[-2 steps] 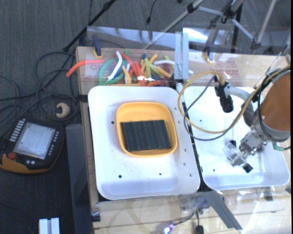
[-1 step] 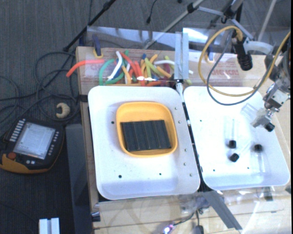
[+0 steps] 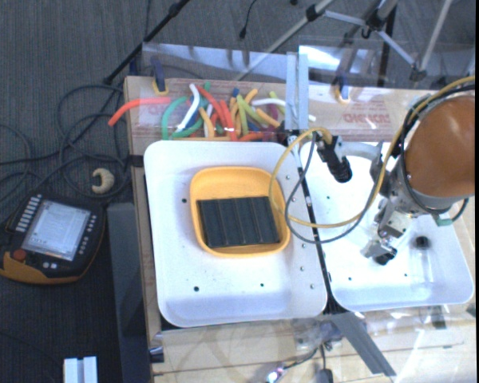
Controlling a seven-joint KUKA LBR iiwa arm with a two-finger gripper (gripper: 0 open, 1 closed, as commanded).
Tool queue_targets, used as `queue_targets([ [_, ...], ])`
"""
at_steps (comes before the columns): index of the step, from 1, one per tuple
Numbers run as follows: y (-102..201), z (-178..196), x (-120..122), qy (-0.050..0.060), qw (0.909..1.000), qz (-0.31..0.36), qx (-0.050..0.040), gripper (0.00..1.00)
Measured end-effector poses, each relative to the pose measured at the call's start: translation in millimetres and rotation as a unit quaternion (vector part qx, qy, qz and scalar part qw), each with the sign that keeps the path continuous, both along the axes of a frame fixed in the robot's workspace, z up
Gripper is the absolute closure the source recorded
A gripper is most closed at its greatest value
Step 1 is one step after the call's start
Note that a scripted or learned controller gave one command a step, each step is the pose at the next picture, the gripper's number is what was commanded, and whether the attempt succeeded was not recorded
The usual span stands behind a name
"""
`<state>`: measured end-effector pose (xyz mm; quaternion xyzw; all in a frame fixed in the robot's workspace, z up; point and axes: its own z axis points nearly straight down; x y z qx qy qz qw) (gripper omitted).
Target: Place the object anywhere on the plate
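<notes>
My arm (image 3: 439,146) looms; gripper (image 3: 381,250), jaw state indeterminate, sits low in right bin (image 3: 431,290), plate (image 3: 238,211) at nine o'clock awaiting delivery.

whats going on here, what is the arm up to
A grey robot arm with an orange band reaches in from the right, and its hand is low over the right white bin. A small dark object lies on that bin's floor just beside the hand, not visibly held. The yellow plate with a dark ribbed insert sits in the left white bin, with nothing else on it yet.
</notes>
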<state>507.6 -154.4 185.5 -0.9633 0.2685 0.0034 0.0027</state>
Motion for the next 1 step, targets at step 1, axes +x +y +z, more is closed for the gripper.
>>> queue_targets([
  [1,-1.7,88.2,33.8,-0.004,0.9937,0.112,-0.0003,1.0],
])
